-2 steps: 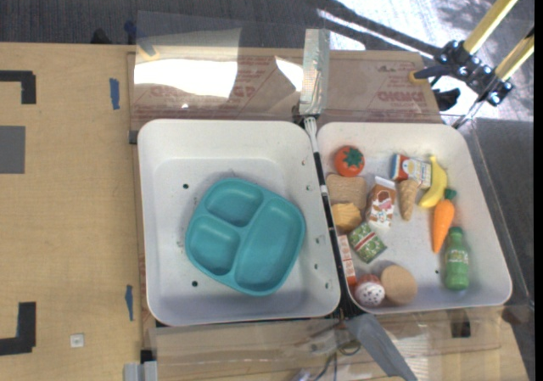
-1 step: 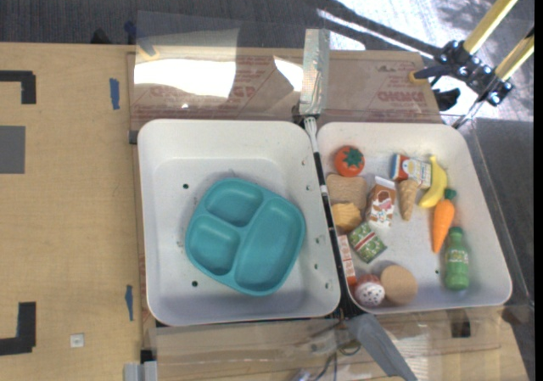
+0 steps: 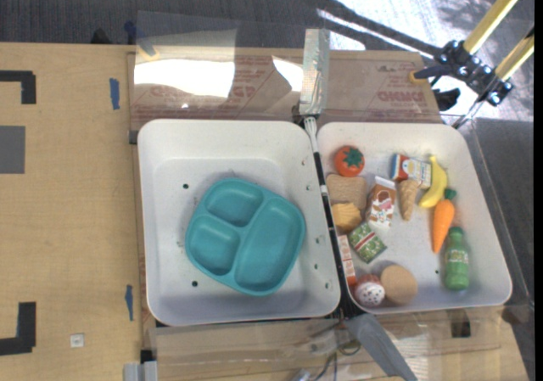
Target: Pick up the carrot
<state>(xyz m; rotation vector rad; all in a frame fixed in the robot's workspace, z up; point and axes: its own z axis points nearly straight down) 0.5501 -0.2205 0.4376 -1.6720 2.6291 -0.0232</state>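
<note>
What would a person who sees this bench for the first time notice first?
Probably the big teal plastic divided tray, alone in the left white bin. Next, the right white bin, crowded with small toy foods: a red tomato at its far left, and an orange carrot between a yellow banana and a green bottle.

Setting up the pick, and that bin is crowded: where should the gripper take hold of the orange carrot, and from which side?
Probably from above, across the thick upper part of the orange carrot, just below its green top. It lies flat, tapering toward the near edge of the right white bin; the yellow banana and green bottle crowd its two ends.
</note>
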